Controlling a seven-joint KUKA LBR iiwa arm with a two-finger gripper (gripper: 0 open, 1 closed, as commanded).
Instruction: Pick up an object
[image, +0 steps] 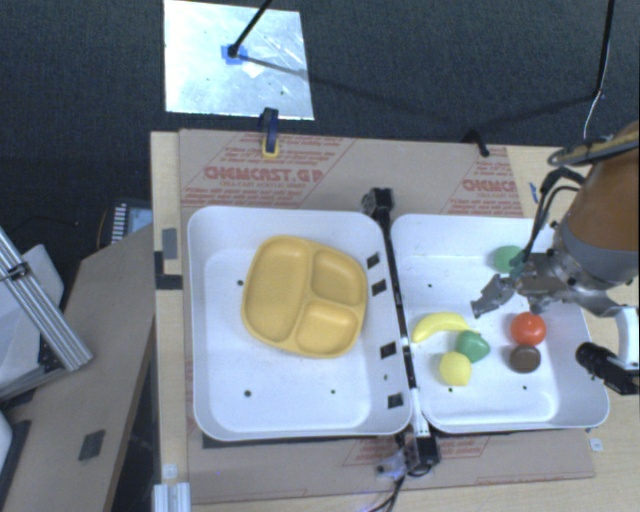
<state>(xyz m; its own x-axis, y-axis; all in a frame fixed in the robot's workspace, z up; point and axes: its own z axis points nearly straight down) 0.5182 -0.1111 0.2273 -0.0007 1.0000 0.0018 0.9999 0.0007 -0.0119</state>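
Grey arm (600, 215) from the right, hand (492, 298) low, pointing left

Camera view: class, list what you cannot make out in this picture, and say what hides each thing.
1. Gripper: whether its fingers are open or shut; too small and dark to tell.
2. Green object in the right bin: its shape; the arm covers part of it.
3. Arm: its upper part, cut off by the right edge.
4. Small dark items along the divider: too small to identify.

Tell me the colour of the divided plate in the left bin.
Yellow divided plate, clearest in the camera view.
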